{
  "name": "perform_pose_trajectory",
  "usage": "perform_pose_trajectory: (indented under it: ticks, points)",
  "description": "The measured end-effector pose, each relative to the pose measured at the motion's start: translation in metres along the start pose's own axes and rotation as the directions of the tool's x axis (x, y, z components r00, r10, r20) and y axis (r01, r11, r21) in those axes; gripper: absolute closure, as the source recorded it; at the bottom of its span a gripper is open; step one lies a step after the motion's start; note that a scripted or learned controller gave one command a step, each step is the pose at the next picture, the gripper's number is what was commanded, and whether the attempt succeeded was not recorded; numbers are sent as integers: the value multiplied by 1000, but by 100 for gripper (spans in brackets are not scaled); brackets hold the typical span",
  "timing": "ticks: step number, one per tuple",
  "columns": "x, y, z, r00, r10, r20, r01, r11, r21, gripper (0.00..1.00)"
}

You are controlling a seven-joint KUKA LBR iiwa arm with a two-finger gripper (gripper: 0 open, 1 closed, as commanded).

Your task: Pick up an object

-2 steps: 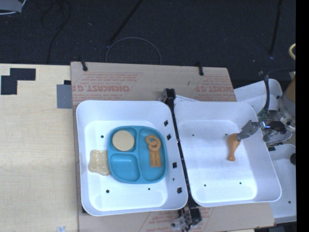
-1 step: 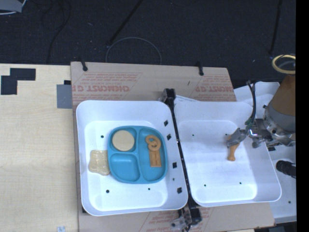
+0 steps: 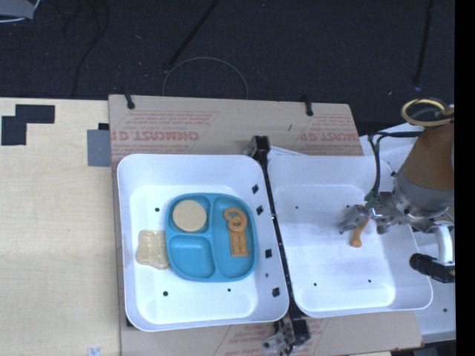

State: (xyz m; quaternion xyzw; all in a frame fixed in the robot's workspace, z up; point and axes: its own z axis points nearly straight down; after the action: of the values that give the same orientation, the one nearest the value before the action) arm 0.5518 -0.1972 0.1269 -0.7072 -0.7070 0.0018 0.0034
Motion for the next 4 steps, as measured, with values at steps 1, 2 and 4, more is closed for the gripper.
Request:
perform_pose_trajectory:
  ticks: [1,2,4]
  points:
    - [1,0,41,1000,1,1,-1,1000,-5,0]
    - [0,1,29,1000,2,2,-2,1000,-6,100]
    - [1,-6,-84,1000,-1,3,1,1000,-11,100]
